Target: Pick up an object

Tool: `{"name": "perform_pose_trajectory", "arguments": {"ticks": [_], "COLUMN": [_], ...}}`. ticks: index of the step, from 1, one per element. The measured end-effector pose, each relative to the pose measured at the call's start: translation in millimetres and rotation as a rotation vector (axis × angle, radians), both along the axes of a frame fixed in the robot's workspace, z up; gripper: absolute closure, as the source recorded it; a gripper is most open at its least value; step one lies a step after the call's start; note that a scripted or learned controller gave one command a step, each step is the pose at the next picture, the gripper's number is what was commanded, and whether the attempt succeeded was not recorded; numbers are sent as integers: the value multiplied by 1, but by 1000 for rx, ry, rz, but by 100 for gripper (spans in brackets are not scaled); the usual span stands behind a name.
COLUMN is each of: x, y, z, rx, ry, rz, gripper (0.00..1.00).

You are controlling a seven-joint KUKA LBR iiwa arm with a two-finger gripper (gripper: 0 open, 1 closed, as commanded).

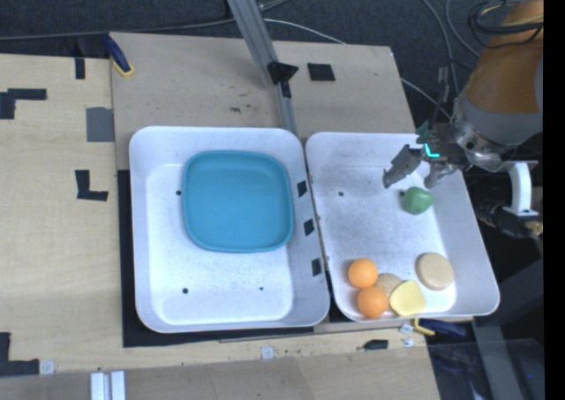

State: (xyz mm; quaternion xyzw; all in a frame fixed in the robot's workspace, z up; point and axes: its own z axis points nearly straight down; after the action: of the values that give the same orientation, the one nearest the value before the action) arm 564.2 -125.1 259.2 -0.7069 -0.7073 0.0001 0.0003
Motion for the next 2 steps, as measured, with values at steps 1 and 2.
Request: {"name": "perform_pose_trajectory", "arguments": {"ticks": [1, 2], "x": [0, 5], "y": [0, 7], "z": [0, -58], "rx": [0, 0], "ry": [0, 5], "rz": [0, 1], "gripper": [0, 0]}}
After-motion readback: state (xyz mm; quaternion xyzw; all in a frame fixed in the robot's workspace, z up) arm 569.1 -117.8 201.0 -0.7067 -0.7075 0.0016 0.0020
